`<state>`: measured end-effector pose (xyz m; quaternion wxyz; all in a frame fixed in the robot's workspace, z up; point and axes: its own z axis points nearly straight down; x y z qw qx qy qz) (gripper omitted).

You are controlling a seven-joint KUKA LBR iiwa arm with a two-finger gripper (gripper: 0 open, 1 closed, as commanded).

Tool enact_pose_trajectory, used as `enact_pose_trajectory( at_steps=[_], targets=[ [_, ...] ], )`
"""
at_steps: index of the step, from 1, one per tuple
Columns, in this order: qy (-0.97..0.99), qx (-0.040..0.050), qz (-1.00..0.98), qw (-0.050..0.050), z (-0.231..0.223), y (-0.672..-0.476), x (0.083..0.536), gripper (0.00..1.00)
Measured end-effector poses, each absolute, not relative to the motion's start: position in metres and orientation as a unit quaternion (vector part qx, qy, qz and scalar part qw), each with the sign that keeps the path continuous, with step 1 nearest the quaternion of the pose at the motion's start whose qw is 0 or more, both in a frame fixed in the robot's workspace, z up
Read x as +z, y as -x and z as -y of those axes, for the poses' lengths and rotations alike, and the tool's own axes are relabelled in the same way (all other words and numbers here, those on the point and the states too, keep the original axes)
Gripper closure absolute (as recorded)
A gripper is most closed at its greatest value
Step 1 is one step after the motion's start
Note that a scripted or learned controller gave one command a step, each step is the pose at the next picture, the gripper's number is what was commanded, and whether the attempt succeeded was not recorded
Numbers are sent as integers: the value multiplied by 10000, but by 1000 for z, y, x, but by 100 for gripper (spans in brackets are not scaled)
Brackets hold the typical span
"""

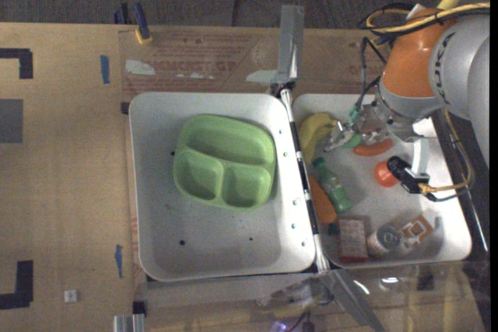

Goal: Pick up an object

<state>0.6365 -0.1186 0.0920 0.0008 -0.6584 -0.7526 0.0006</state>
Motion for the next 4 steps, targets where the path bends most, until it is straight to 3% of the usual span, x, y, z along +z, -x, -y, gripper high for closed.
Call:
enact_pose_trajectory(
  at_steps=[1,2,3,4],
  targets=[
    [6595,15,7517,19,120,-636,99,100],
    [6584,16,7527,17,98,-604,217,100],
    [6586,17,7525,20,98,-603,216,0],
    [6549,-8,7557,-12,121,-562,89,0]
  ],
)
